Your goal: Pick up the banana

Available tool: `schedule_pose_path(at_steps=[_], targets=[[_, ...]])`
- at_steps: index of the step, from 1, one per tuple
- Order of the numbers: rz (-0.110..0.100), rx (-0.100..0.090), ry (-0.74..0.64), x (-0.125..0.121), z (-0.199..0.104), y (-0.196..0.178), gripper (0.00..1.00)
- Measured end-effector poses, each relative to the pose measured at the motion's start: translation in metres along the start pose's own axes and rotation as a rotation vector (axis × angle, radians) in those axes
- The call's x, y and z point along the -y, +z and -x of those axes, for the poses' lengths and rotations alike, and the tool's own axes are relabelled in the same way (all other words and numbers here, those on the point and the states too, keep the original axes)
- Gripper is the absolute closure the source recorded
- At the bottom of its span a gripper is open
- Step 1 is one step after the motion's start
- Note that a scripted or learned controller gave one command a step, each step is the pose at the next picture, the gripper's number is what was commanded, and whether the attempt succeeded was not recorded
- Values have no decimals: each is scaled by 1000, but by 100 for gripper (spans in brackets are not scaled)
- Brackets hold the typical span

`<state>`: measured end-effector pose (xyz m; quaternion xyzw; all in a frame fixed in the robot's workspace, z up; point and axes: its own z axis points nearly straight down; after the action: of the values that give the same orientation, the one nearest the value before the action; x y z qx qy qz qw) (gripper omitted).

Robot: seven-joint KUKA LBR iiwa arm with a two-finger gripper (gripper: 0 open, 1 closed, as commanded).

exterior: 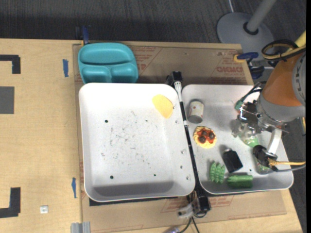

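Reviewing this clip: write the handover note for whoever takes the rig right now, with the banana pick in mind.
Gripper: low over the right bin, near its right side; nothing seen held.
Banana: lying in the left bin, upper right corner, far from the gripper.
Right bin also holds a small can, pizza toy, black block and green pieces.
Done: nothing yet. Left: cross to the left bin, grasp the banana, lift.

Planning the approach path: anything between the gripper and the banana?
Yes. The gripper is over the right bin; the banana lies in the left bin. Between them: the bins' adjoining rims and a small grey cup.
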<state>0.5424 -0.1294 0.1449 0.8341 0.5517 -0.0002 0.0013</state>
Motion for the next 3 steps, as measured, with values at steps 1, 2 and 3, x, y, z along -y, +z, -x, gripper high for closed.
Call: schedule_pose_path(at_steps=[1, 2, 3], targets=[[1, 0, -2, 0, 0, -10, 100], [0, 0, -2, 0, -1, -10, 0], [5, -8, 141, -12, 51, 48, 0]])
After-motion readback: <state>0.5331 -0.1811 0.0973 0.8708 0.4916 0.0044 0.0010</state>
